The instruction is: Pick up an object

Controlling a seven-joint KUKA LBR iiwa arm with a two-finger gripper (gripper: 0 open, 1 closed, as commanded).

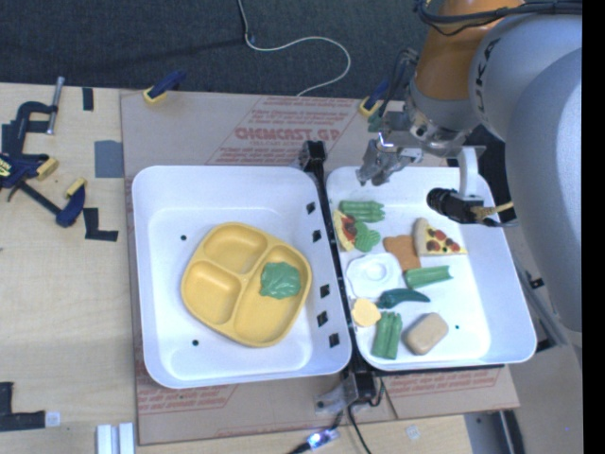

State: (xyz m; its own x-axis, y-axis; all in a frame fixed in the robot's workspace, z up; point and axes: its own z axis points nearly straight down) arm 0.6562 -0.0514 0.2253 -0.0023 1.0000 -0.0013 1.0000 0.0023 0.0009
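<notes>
The grey arm with its orange band is reaching in from the right, its bulk cut off by the frame edge and covering the right bin's far corner. Its small metal two-finger gripper (pixel 371 174) is hanging over the far left part of the shallow white plastic right bin (pixel 492 334), just above a ribbed green bean-pod toy (pixel 362 210). The tips are blurring together and nothing is showing between them, so I cannot tell how the pincer is set.

Below the pod, smooth toy foods are lying loosely: a triangular pizza slice (pixel 438 240), a white fried egg (pixel 371 272), a dark green pepper (pixel 405 298) and a tan bread roll (pixel 426 333).

In the white left bin (pixel 151 253) a glossy yellow compartment plate (pixel 227 287) is carrying a crinkled green leaf toy (pixel 281 280) in its right-hand compartment.
</notes>
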